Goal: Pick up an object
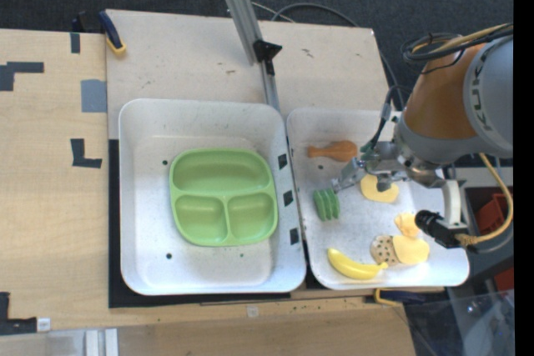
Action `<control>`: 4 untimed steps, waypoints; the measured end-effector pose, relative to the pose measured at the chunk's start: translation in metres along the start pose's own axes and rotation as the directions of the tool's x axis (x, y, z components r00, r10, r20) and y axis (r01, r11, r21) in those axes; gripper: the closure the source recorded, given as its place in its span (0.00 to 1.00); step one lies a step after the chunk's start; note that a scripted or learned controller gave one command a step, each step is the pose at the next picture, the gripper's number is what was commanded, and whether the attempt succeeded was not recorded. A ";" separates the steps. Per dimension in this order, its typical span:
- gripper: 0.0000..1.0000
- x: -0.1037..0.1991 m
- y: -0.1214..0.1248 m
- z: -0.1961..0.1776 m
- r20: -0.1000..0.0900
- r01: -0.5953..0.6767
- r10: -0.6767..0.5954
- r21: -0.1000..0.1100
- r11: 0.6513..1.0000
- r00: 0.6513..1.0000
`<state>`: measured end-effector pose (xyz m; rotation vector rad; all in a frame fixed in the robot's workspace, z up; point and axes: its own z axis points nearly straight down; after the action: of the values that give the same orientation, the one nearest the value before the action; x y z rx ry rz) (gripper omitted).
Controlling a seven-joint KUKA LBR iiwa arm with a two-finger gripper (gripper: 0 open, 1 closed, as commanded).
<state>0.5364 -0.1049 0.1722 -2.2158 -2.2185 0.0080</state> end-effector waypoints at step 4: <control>1.00 0.007 0.003 0.021 0.001 0.001 -0.001 -0.011 1.000 1.000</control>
<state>0.5388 -0.0978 0.1509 -2.2204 -2.2259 -0.0030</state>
